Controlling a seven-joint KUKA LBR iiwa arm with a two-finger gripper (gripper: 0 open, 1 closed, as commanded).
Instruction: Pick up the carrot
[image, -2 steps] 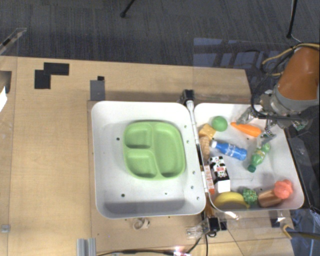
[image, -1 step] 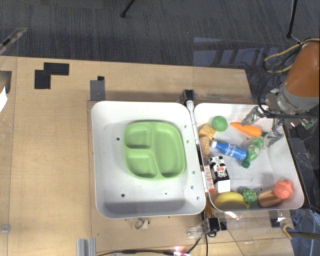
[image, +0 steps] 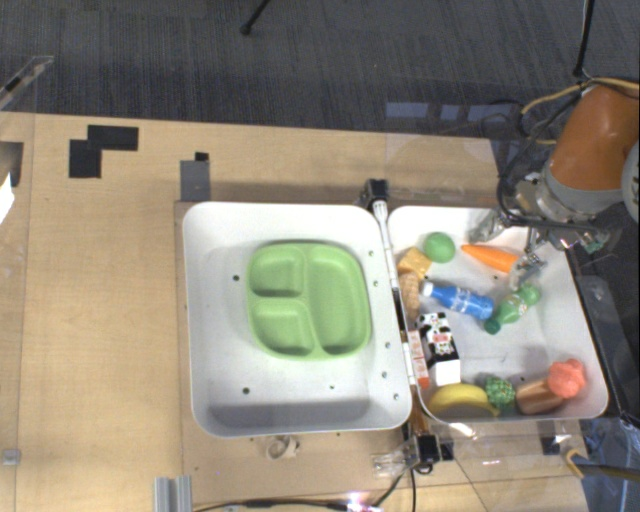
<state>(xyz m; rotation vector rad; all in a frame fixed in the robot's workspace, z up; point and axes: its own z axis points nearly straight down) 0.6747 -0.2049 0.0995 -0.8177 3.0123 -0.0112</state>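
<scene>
Wooden bench (image: 100, 330), grey carpet floor (image: 330, 50)

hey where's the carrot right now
The carrot lies in the right bin, near its far edge, just right of the green ball and above the blue bottle, beside the gripper.

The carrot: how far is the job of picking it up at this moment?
Done: the hand has reached the far part of the right bin and sits right beside the carrot. In hand: lining up on it; a grip cannot be confirmed. Left: the carrot lies on the bin floor beside the green ball, so grasping and lifting remain.
</scene>
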